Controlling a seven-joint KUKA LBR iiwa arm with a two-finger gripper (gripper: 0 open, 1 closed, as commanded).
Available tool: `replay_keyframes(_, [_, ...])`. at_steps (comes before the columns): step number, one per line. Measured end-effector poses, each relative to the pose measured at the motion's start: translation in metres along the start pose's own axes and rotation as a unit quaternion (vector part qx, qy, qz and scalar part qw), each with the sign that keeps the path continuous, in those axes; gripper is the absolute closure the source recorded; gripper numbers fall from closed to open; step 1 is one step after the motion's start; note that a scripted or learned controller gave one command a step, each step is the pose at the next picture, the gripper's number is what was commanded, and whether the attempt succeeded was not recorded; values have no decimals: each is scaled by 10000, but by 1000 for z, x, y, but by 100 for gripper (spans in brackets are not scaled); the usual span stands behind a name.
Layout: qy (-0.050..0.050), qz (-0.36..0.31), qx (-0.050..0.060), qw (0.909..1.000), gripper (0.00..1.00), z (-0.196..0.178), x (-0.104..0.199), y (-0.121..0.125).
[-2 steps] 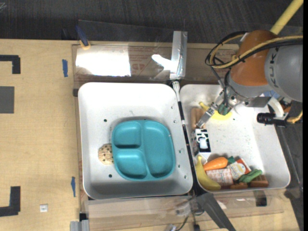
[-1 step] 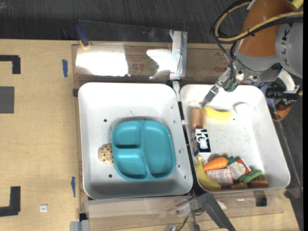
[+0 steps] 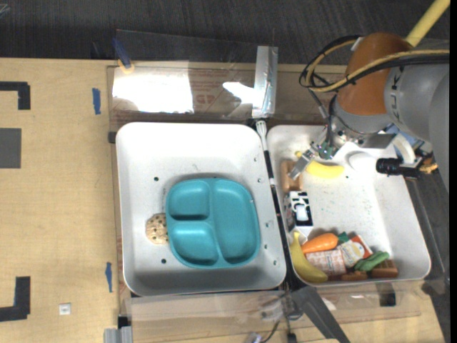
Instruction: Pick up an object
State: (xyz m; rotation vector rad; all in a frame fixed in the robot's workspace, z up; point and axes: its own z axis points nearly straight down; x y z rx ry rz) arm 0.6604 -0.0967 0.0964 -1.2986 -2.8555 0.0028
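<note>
My gripper [image 3: 315,154] reaches down into the far left part of the right bin [image 3: 385,206]. A small yellow piece [image 3: 325,170] lies just below and right of it, and a brown piece [image 3: 288,173] rests against the bin's left wall beside it. A black and white item [image 3: 300,208] lies lower along that wall. At the bin's near edge sit a banana [image 3: 303,261], a carrot [image 3: 319,242], a printed packet [image 3: 338,259] and a green item [image 3: 372,261]. I see nothing between the gripper's tips.
The left bin [image 3: 143,163] holds a teal divided plate [image 3: 212,221] and a cookie [image 3: 156,229] at the plate's left edge. The arm's grey body and orange band [image 3: 371,84] hang over the right bin's far corner, with cables looping above.
</note>
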Motion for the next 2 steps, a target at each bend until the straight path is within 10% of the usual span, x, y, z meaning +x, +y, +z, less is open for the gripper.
replay_keyframes(1, [-35,-1,-53,10000,100,-14,-1,4])
replay_keyframes(2, [-25,1411,-41,9900,100,-89,64,16])
